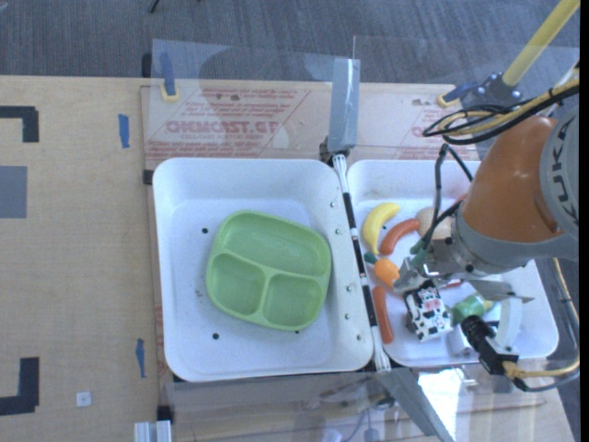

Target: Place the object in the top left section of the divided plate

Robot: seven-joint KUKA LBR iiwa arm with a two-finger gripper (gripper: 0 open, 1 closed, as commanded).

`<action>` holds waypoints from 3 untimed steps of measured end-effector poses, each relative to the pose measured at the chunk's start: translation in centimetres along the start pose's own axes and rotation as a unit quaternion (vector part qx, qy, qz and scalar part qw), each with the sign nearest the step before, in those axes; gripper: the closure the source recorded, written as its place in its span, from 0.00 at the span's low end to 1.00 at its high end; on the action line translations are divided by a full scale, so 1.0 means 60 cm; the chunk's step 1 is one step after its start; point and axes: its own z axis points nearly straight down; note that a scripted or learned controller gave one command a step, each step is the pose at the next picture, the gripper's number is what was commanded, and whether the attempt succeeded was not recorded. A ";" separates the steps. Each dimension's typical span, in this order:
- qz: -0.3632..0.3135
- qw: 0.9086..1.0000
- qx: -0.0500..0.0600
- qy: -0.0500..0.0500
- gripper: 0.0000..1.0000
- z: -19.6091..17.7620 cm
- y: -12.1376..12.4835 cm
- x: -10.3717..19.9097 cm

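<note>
gripper (425, 295) hangs low right over crowded toys (385, 238), finger state hidden. risk: wrong or no catch. green divided plate (268, 270), centre frame, awaits.

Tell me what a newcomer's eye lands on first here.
First the green divided plate, alone in the left bin. Then the grey arm with its orange band, reaching in from the right over the right bin, where a yellow banana and other small toys lie clustered.
</note>
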 end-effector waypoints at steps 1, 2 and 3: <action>-0.083 0.997 0.000 0.000 1.00 0.000 0.087 0.084; -0.149 0.989 0.002 0.001 1.00 -0.018 0.047 0.200; -0.124 0.992 -0.010 0.003 1.00 0.109 0.051 0.276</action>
